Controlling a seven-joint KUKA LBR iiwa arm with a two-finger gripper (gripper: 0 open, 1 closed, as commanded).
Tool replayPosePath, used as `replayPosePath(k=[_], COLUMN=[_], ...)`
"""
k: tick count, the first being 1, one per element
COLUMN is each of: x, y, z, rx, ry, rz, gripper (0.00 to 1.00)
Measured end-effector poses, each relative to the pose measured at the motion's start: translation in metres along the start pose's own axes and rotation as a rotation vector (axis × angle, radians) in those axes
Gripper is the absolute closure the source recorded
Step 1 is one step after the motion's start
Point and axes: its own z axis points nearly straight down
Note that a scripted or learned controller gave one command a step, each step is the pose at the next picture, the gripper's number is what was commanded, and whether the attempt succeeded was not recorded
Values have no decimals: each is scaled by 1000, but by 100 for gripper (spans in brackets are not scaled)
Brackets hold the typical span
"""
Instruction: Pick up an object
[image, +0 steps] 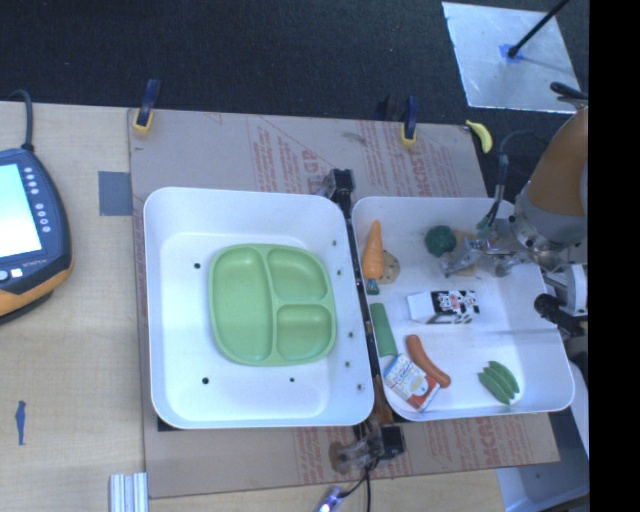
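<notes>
My gripper (482, 260) hangs low over the back of the right bin (530, 345), its fingers apart with nothing between them. A dark green round item (439, 240) lies just to its left. A black-and-white carton (445, 305) lies just in front of it. Along the bin's left wall lie an orange carrot (373, 250) and a green cucumber (382, 330). A red sausage (427, 362), a small printed packet (405, 381) and a green pea pod (499, 382) rest near the front.
The left bin (180, 380) holds a green divided plate (272, 303). A control pendant (25, 225) lies on the bench at far left. Clamps (146, 108) pin the cardboard at the back. The arm (560, 190) stands over the right bin's back right corner.
</notes>
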Motion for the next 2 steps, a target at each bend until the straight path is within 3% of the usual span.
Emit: replayPosePath(k=[1,2], x=[44,53], y=[38,38], z=[0,0], rx=[8,8], ry=[3,1], rz=[-1,0], gripper=[0,0])
